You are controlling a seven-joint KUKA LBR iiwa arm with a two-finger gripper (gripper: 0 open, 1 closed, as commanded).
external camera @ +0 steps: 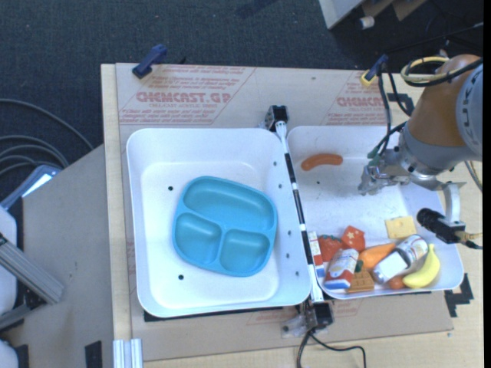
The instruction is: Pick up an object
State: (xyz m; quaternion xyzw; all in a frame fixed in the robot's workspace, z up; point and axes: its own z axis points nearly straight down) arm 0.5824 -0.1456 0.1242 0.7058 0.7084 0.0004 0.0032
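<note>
The right white bin holds an orange sausage near its far left side. A pile of toy food lies along its near edge: a yellow banana, a carrot, a white bottle, a red piece and a yellow cheese square. My gripper hangs low over the bare bin floor, right of the sausage and apart from it. Nothing shows between its fingers.
The left white bin carries a blue divided plate. A clamp bar runs between the bins. Blue clips sit at the bench's far edge. The arm's grey body covers the right bin's far right corner.
</note>
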